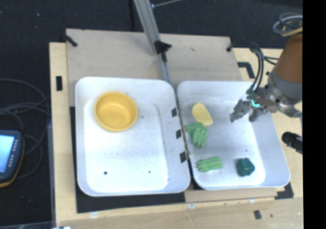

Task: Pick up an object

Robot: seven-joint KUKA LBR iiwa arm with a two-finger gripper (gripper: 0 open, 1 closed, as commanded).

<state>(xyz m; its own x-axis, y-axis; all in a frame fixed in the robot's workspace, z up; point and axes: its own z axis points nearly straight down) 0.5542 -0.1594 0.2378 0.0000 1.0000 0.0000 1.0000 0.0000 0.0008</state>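
The right bin holds a yellow oblong piece, a green knobbly toy, a green ridged piece and a dark teal block. My gripper hangs over the upper right part of that bin, its two dark fingers spread apart with nothing between them. It is to the right of the yellow piece and well above the teal block. A yellow bowl sits in the upper left of the left bin.
A grey metal post slants up from the bins' shared far edge. Black clips line the divider between the bins. Cables trail behind the wrist. A handheld screen lies off the bench at left.
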